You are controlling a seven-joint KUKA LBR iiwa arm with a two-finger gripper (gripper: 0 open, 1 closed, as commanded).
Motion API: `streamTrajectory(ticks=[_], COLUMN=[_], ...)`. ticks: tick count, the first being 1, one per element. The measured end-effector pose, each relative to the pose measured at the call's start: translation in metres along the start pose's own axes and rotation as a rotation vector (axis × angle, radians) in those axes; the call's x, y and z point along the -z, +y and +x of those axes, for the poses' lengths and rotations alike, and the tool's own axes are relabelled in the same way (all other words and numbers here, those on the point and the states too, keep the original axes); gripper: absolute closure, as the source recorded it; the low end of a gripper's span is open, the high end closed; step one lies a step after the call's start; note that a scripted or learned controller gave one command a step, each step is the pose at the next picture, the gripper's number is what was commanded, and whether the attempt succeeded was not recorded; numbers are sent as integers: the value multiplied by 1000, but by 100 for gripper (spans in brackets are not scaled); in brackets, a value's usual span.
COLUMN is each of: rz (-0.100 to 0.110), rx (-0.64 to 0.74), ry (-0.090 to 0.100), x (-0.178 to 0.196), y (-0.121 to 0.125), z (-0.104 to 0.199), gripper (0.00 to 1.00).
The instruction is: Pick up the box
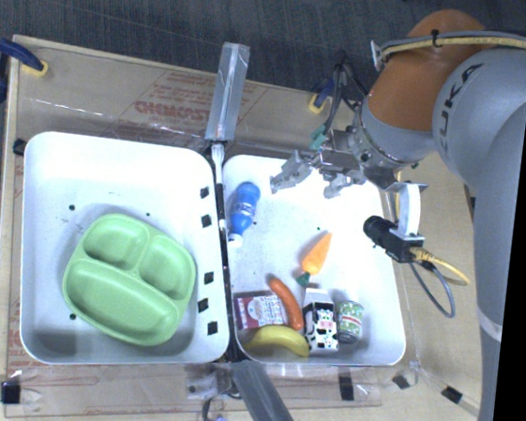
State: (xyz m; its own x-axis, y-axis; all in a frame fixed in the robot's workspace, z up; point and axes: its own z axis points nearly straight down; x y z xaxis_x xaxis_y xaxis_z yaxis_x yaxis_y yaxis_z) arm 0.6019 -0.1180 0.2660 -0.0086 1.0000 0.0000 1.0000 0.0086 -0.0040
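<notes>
Well below the spread fingers (pixel 312 175) lies box (pixel 258 310).

Two white bins (pixel 61 158) on a tan desk (pixel 428 417), pale green divided tray (pixel 130 279), blue bottle (pixel 244 206), orange carrot (pixel 316 252) with green top, yellow banana (pixel 278 340), dark red box (pixel 258 310), black-and-white cow-patterned carton (pixel 322 328), green-labelled can (pixel 350 319), grey arm (pixel 488 98) with orange band (pixel 405 84).

Below the gripper (pixel 311 175): a carrot (pixel 316 252), sausage (pixel 286 302), banana (pixel 277 340) and can (pixel 349 320); left, a bottle (pixel 243 207); farther left, a green tray (pixel 131 278).
</notes>
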Motion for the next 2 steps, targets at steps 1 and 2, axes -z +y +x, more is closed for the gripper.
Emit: streamTrajectory(ticks=[1, 2], rz=[0, 0], rx=[84, 53], ry=[-1, 0], x=[-27, -75], y=[-61, -114], z=[82, 63], gripper=[0, 0])
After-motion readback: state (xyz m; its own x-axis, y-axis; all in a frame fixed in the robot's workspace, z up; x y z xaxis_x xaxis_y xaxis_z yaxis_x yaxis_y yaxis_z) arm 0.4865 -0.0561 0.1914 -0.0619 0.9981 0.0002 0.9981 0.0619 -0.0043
